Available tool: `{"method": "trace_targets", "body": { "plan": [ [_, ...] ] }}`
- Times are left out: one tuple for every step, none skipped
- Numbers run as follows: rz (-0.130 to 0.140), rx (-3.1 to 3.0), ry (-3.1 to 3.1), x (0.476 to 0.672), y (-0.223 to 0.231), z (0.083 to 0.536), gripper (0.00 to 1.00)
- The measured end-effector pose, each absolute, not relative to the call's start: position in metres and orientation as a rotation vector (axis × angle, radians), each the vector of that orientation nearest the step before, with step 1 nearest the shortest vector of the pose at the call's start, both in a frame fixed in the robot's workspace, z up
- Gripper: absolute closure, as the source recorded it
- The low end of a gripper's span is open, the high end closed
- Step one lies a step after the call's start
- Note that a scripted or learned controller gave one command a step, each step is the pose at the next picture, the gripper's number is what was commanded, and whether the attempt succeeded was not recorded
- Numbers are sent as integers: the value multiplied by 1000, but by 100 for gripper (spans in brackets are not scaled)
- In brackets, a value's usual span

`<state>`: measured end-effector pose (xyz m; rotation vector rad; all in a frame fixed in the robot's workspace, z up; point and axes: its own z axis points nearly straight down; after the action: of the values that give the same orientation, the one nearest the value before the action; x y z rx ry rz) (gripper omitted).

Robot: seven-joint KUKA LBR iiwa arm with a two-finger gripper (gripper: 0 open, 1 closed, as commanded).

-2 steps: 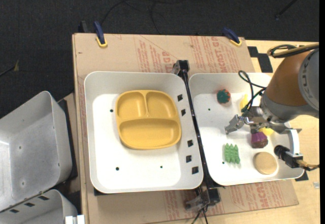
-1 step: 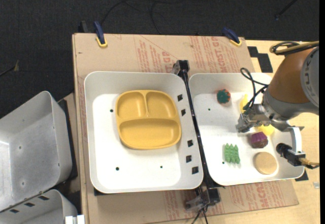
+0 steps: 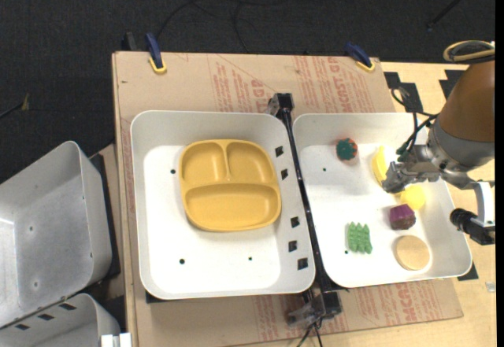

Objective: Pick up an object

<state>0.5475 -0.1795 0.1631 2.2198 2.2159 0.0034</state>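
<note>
Counting bins: two white bins (image 3: 150, 180)
Plates: one yellow plate (image 3: 231, 184)
Toys: five small toys (image 3: 360, 237)
Gripper (image 3: 391, 180): fingers hard to see, can't tell

I see a yellow divided tray (image 3: 231, 184) in the left white bin (image 3: 150, 204); beside it: teal ball (image 3: 346, 150), green ridged block (image 3: 360, 238), purple lump (image 3: 402, 217), tan disc (image 3: 412, 252).

The grey arm's two-finger gripper (image 3: 391, 180) is hanging low in the right white bin (image 3: 331, 271), touching a yellow banana-like piece (image 3: 379, 164) at its 10 o'clock. A purple lump (image 3: 402, 216) is lying at its 5 o'clock, and a yellow divided plate (image 3: 230, 184) is sitting in the left white bin (image 3: 157, 259).
</note>
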Motion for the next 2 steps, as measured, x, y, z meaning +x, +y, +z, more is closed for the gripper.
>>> {"method": "trace_targets", "body": {
  "plan": [
    [3,2215,2222,548,-172,209,100],
    [3,2214,2222,550,-172,262,100]
  ]
}}
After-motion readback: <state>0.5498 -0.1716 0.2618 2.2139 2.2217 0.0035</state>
